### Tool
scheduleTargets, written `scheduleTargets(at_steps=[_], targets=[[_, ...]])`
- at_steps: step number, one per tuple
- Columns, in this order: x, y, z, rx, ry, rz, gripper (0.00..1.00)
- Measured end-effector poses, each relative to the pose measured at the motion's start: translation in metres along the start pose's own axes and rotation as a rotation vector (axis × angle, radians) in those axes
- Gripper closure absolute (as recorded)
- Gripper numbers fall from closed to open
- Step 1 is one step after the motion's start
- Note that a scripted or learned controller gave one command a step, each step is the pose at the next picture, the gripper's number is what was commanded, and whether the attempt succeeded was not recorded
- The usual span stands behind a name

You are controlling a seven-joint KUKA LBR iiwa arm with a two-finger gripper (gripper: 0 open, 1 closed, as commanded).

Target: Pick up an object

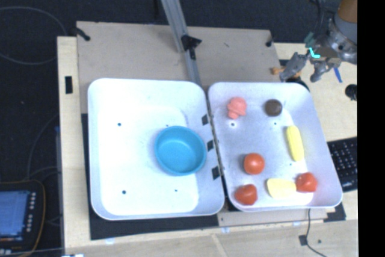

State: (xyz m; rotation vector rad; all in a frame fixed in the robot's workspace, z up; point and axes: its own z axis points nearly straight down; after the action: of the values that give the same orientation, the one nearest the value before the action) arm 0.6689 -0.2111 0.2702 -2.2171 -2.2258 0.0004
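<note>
Hanging above the far right corner of the bench (pixel 252 45), the pincer (pixel 307 69) is outside both bins, just beyond the far edge of the right bin (pixel 313 108). Its two fingers stand apart, so it is open, and there is nothing between them. The grey arm with its orange band (pixel 348 6) comes in from the right edge of the view.

The right bin carries seven small objects. Near its far edge lie a pink object (pixel 236 107) and, to the right of it, a dark brown round object (pixel 273 107); this brown one is the object nearest to the pincer, but it is clearly apart from it. Lower, along the right side, a long yellow object (pixel 294 142) lies lengthwise. In the middle of the bin sits a red round object (pixel 254 163). Near the front edge there are three things in a row: another red object (pixel 245 194) on the left, a pale yellow object (pixel 281 188) in the middle, and a third red object (pixel 306 182) on the right, which touches the pale yellow one.

The left bin (pixel 114 105) holds a blue bowl (pixel 179 150), upright, near its right side. A grey metal bar (pixel 171 6) runs from the top of the view down to the gap between the two bins.
</note>
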Motion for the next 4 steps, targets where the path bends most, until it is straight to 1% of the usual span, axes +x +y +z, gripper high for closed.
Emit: scheduleTargets(at_steps=[1,2,3,4], targets=[[0.0,0.001,-0.003,-0.005,-0.001,0.0,0.0],[-0.001,0.0,0.061,0.002,-0.003,0.003,0.0],[-0.008,0.006,0.12,0.001,-0.004,0.003,0.0],[-0.01,0.005,0.172,0.002,-0.003,-0.001,0.0]])
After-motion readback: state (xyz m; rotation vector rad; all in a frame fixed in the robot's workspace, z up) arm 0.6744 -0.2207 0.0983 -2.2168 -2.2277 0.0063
